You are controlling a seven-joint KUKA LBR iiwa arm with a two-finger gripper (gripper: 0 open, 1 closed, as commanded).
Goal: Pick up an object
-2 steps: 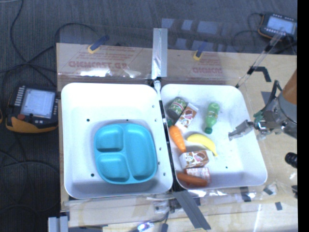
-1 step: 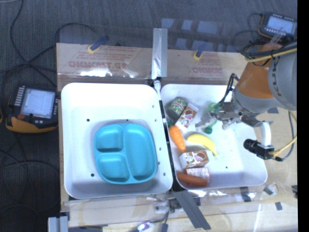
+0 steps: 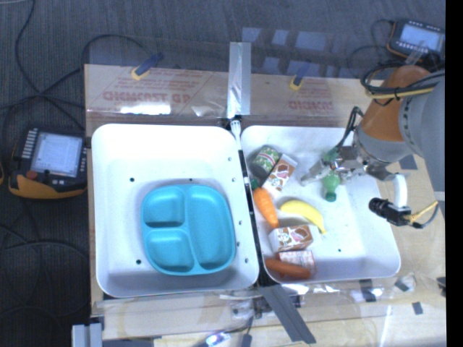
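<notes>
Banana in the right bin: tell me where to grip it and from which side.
Probably grip the banana at its thick middle, descending from above, fingers closing across its narrow width. It lies flat, curved, with bare bin floor on its right; the carrot and a carton crowd its left and lower sides.

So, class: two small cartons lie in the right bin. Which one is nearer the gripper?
The upper carton, lying beside the dark green can, is nearer the gripper. The other carton lies lower, below the banana and just above the sausage.
</notes>
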